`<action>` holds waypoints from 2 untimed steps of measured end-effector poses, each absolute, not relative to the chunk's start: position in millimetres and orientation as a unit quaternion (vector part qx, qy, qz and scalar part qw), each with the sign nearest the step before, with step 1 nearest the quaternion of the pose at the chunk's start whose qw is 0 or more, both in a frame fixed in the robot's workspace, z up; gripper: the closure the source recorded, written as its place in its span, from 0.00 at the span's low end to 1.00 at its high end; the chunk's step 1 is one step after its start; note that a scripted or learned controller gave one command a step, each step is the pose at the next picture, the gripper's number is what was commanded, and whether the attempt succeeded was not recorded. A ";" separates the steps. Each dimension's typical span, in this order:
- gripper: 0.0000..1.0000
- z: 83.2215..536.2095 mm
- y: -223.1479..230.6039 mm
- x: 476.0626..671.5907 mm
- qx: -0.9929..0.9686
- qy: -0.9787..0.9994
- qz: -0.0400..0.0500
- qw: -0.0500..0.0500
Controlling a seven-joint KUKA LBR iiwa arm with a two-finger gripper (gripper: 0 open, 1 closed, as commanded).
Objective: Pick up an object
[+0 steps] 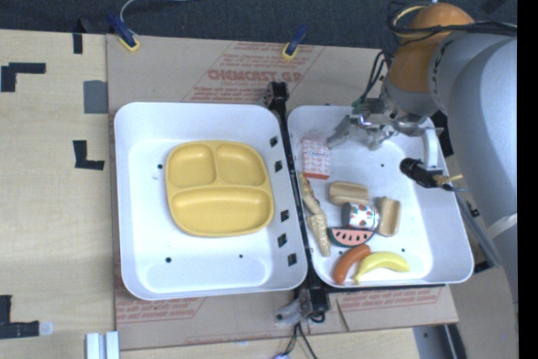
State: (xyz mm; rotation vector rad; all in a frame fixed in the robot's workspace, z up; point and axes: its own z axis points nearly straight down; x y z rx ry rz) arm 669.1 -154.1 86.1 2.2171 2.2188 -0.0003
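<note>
My gripper [357,137] hangs over the back part of the right bin [437,252], its fingers spread open with nothing between them. Just left of it and slightly nearer lies a red-and-white packet [315,158]. Nearer the front of that bin are a tan roll [348,192], a tan block [388,214], a small white-and-red can [361,217], a watermelon slice [343,236], a red sausage [350,263] and a yellow banana [382,264]. A long beige piece [315,216] lies along the bin's left wall.
The left bin [139,181] holds a yellow divided plate [220,187]. The grey arm with its orange band [424,46] comes in from the right over the right bin's back corner. Clamps and a cable sit beyond the bins.
</note>
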 end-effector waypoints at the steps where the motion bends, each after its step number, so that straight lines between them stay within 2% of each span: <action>1: 0.00 85.9 -141.8 669.0 0.707 0.707 0.000 0.002; 2: 0.00 85.6 -121.9 668.9 0.707 0.708 0.000 0.002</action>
